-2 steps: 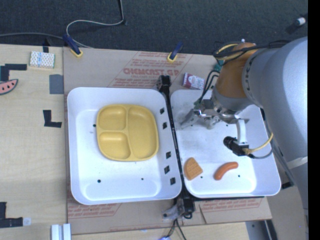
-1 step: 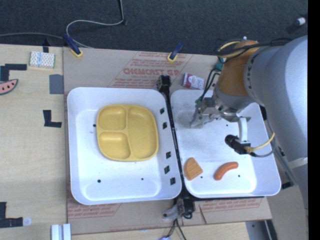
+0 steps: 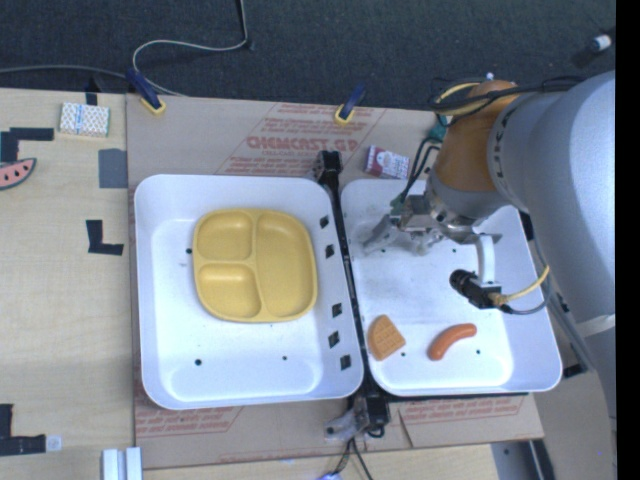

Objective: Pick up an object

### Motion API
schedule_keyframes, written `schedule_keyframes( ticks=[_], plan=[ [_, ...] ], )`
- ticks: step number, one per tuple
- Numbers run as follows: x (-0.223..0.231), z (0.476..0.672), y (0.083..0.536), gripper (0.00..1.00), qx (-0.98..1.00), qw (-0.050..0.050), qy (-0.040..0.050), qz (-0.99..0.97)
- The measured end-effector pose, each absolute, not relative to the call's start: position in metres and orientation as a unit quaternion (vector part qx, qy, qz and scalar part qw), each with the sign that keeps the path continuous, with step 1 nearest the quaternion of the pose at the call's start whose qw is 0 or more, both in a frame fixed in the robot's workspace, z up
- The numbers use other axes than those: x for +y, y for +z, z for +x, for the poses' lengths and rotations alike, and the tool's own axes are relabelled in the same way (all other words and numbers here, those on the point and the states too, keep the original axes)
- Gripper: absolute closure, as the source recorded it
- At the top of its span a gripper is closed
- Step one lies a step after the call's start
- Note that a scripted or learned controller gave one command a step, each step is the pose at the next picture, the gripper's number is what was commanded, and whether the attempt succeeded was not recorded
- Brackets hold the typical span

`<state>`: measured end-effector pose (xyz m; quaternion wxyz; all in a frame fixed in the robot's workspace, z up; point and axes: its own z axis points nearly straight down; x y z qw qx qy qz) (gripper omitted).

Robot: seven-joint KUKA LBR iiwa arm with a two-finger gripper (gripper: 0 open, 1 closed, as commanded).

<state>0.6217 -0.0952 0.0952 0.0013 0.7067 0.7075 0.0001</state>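
While gripper [image 3: 385,236] state unclear | right bin [image 3: 520,368]: one sausage [image 3: 452,341], one cracker [image 3: 385,336]

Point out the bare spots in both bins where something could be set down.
Left bin: the strip along its near edge, below the yellow plate. Right bin: the middle floor, between the gripper and the cracker and sausage. Crowded: its far end, under the arm.

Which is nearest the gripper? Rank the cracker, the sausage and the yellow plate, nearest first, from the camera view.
Measured from the gripper in the right bin:
1. Cracker, just below it near that bin's left wall.
2. Sausage, lower right in the same bin.
3. Yellow plate, across the divide in the left bin.
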Motion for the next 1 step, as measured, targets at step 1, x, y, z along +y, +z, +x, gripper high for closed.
schedule_keyframes(
  ticks=[1],
  plan=[
    [-0.0947, 0.6216, 0.1044, 1.0, 0.708, 0.0, 0.0001, 0.707]
  ],
)
